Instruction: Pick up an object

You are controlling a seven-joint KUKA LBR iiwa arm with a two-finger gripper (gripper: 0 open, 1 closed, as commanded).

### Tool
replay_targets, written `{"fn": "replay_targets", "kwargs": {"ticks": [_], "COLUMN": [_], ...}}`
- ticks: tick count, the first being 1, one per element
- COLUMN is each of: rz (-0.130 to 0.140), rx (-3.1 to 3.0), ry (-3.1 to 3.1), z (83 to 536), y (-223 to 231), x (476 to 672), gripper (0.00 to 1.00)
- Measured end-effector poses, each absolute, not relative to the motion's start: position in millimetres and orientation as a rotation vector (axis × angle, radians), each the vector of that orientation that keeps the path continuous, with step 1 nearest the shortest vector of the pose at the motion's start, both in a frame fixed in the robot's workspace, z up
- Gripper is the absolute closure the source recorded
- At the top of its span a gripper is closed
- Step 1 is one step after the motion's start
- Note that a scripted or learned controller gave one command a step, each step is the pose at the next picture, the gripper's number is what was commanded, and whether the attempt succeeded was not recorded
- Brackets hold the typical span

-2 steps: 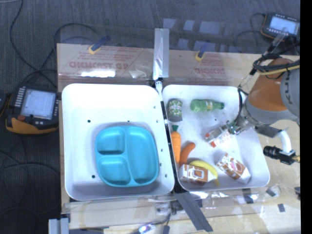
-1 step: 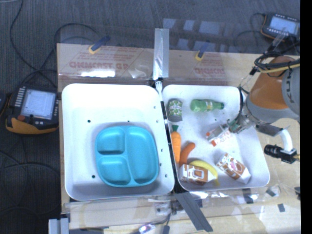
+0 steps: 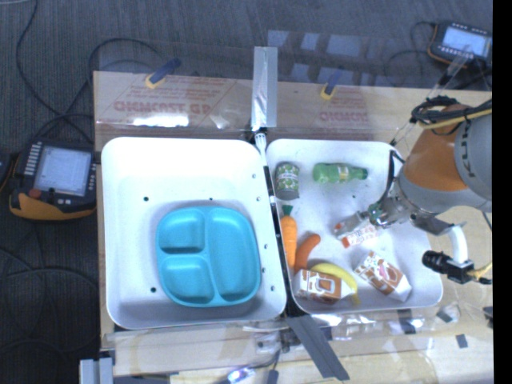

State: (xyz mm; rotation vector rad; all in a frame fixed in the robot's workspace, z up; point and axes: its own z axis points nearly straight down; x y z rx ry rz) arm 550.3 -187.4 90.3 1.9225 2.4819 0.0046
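Reaching into the right bin (image 3: 416, 154) from its right side, we are bringing the gripper (image 3: 376, 214) down beside a small red-and-white packet (image 3: 358, 234), which is lying flat near the bin's centre, tilted, and touching or nearly touching the gripper tip. Whether the gripper is parted, closed, or clamped on the packet we cannot tell, since the tip is small and blurred against the white floor. Moving outward, we are noting a second red-and-white carton (image 3: 382, 274) just below the packet, a banana (image 3: 338, 274) lying across a brown carton (image 3: 319, 286) at the lower edge, two carrots (image 3: 294, 242) along the left wall, a dark can (image 3: 286, 180) near the upper left corner, and a green bottle (image 3: 340, 172) lying on its side along the top. The left bin (image 3: 128, 166) is holding a blue divided tray (image 3: 210, 254), well apart from the work. In our judgement, the step is going best if we are straddling the packet's narrow width, keeping clear of the carton below, and lifting straight up only once the packet is firmly seated.
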Motion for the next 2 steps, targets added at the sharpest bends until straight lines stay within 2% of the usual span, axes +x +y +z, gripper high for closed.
{"fn": "replay_targets", "kwargs": {"ticks": [1, 2], "rz": [-0.007, -0.006], "rx": [2.303, 2.37], "ry": [2.138, 2.066], "z": [225.0, 238.8], "y": [-137.5, -48.7], "x": [532.0, 563.8], "gripper": [1.0, 1.0]}}
